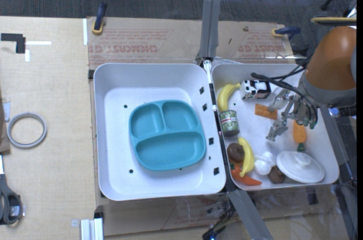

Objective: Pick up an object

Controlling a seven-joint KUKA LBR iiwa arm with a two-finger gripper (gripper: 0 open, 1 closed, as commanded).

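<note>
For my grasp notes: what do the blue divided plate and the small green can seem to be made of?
Blue divided plate: probably plastic, with a smooth, evenly coloured, slightly glossy surface. Small green can: possibly metal with a printed label, judging by its greyish top rim; too small to be sure.

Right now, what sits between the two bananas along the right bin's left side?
In the camera view, a small green can stands between the upper banana and the lower banana.

An orange carrot (pixel 299 134) with a green top is seen lying in the right bin (pixel 332 162), near its right wall, just above a white lid (pixel 300 167); it appears roughly upright in view.
</note>
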